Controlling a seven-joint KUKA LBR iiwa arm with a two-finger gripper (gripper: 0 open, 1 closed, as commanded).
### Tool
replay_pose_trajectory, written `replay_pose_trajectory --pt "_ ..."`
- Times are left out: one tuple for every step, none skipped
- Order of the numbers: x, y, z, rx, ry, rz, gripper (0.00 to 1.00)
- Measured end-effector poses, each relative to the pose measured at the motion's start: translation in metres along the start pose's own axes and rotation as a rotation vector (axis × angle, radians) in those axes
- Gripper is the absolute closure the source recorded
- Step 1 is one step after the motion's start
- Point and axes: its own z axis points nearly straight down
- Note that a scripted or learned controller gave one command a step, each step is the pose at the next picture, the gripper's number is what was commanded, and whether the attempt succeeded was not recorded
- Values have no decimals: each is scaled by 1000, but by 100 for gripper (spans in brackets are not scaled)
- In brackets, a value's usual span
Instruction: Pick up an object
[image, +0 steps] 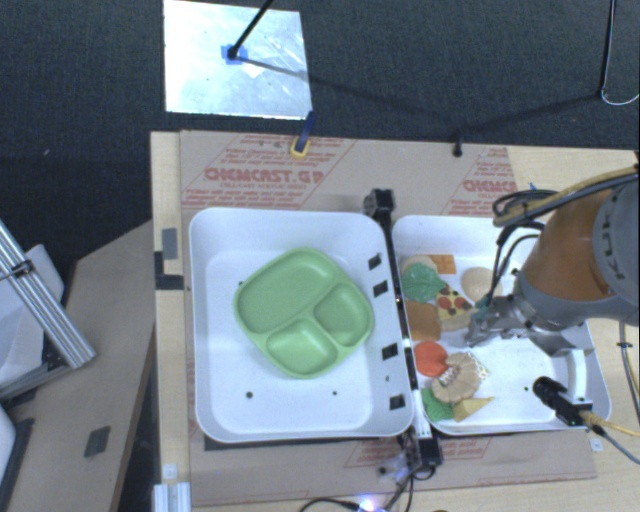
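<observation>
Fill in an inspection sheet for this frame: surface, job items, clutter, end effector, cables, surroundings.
Surface: bench bearing a printed board and two white bins, left bin and right bin.
Job items: toy foods piled along the right bin's left side; green tray in the left bin.
Clutter: nothing seen.
End effector: end effector low in the right bin beside the pile; nothing seen held.
Cables: dark cables looping over the arm.
Surroundings: dark floor, shiny sheet behind the bench.

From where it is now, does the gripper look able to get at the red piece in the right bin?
Probably yes: the gripper hangs over the right bin, beside the red piece, with nothing covering it.
</observation>
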Motion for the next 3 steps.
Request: replay_pose_trajectory --pt "-8 -3 -43 2 0 2 100" --pt "-10 0 -99 2 0 -3 100" --pt "-10 0 -127 0 -1 -3 100"
